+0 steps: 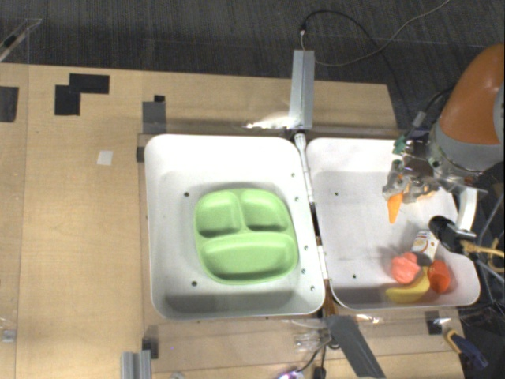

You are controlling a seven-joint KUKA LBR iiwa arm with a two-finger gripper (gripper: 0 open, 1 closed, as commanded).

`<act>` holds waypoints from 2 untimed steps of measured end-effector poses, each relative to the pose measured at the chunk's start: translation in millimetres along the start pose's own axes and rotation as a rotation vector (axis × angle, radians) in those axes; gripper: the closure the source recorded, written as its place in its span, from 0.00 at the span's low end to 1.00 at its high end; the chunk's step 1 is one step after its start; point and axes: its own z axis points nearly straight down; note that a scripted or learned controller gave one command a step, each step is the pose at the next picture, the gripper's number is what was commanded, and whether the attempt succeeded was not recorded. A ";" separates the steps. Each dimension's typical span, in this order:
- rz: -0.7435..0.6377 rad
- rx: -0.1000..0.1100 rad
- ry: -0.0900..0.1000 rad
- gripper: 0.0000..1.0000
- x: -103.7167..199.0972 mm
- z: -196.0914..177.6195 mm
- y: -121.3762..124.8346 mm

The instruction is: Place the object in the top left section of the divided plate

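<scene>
Carrot held above the right white bin (347, 212).
We saw the two-finger gripper (401, 189) clenched on a small orange carrot-shaped toy (393, 208), long axis vertical, tip pointing down, well apart from the green divided plate (245, 235).

**Pale Wood Bench Against Dark Carpet**

A light wooden bench (71, 235) fills most of the view, its grain running in long boards. Black rectangular marks (80, 91) sit near its upper left, with a small pale square (105, 158) below them. Beyond the far edge lies dark grey carpet (197, 14), crossed by a thin black cable (371, 42). A grey metal post (303, 89) stands at the bench's back edge. The lighting is even and soft.
</scene>
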 end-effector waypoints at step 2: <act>0.424 0.002 0.001 1.00 100.3 -43.5 -19.0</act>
